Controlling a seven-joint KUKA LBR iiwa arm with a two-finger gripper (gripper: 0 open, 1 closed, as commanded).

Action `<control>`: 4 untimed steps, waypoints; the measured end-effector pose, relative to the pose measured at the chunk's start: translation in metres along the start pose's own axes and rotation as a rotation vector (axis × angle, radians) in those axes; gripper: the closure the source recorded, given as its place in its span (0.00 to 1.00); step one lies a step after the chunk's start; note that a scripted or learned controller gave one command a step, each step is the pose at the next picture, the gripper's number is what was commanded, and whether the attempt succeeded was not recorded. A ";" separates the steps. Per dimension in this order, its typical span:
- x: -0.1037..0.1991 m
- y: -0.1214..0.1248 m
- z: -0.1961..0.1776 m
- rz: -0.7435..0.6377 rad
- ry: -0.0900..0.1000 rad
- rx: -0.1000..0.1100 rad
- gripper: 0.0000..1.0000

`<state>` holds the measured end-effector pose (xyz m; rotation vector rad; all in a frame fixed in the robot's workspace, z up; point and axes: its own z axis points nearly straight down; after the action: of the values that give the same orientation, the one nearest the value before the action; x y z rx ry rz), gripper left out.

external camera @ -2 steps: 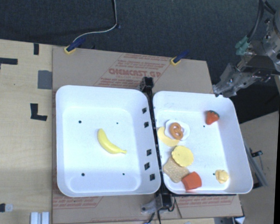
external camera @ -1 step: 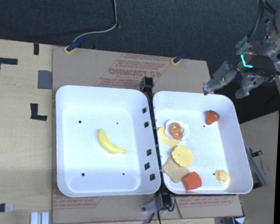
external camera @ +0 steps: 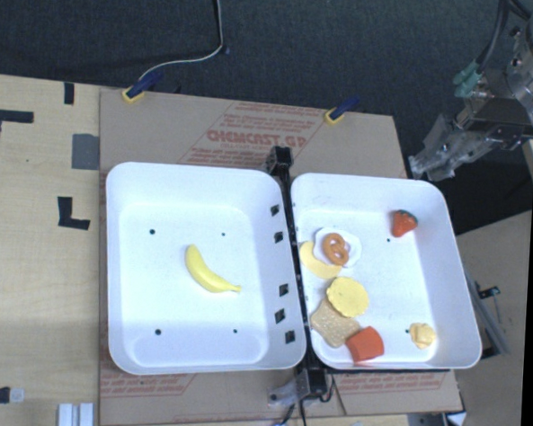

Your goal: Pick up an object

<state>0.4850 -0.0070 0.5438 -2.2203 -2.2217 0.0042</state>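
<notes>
Pincer [external camera: 436, 159] is hanging beyond the right bin's [external camera: 446, 219] far right corner, its opening impossible to tell. Arm parts are getting cut off at the frame's top right.

White bins [external camera: 120, 244] hold bright toy food.
Yellow banana [external camera: 211, 272] at 9 o'clock; red strawberry [external camera: 404, 223] at 2 o'clock.

A banana [external camera: 211, 272] lies alone in the left bin [external camera: 133, 181], seemingly untouched.

Robot lab: taped bench [external camera: 31, 238], twin white bins [external camera: 124, 190].
</notes>
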 end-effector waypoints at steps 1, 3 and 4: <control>0.020 -0.001 0.010 0.000 0.001 0.000 1.00; 0.064 -0.001 0.010 -0.001 0.002 0.000 1.00; 0.083 -0.001 0.010 -0.001 0.001 0.000 1.00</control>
<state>0.4840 0.0765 0.5340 -2.2186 -2.2223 0.0021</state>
